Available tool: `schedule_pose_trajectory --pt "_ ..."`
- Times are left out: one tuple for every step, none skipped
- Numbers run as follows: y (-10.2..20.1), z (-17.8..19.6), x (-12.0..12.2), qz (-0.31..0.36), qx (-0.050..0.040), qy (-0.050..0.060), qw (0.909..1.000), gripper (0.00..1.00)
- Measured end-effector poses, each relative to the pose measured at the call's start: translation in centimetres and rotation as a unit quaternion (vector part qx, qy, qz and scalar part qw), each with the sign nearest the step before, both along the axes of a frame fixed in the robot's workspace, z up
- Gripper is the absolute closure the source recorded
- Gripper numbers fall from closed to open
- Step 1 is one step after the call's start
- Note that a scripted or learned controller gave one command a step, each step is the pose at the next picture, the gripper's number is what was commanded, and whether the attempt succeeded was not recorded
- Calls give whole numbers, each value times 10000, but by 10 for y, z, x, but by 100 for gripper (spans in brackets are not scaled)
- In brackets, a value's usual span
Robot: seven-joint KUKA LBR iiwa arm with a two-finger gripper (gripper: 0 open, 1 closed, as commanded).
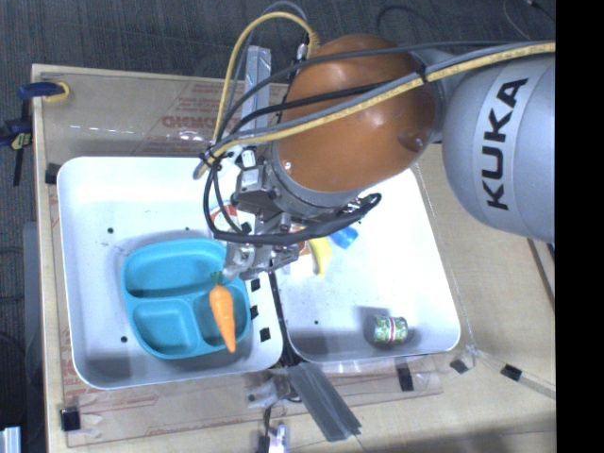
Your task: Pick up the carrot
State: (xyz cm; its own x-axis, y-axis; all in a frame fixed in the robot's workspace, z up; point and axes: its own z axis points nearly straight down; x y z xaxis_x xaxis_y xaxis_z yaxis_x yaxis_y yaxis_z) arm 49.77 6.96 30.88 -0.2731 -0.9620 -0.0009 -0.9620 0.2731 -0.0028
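The orange carrot (224, 317), with a green stub at its top, lies over the right part of a blue divided tray (168, 302) in the left bin (85, 215). Its tip points toward the bin's front. My gripper (242, 264) is directly above the carrot's green end, at the wall between the two bins. The wrist and cables hide where the gripper meets the carrot, so contact is unclear.
The right bin (434, 281) holds a small green can (388, 328) near its front. A yellow object (319, 254) and a blue object (345, 237) lie partly under the arm. The arm's large orange and grey body covers the back of both bins.
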Motion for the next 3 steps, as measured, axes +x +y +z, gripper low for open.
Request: schedule_pose_trajectory --pt "0 0 0 -2 -1 5 10000 0" --pt "-31 -105 -21 1081 3 20 9941 0" --pt "-43 -73 -20 484 0 -1 9988 0"
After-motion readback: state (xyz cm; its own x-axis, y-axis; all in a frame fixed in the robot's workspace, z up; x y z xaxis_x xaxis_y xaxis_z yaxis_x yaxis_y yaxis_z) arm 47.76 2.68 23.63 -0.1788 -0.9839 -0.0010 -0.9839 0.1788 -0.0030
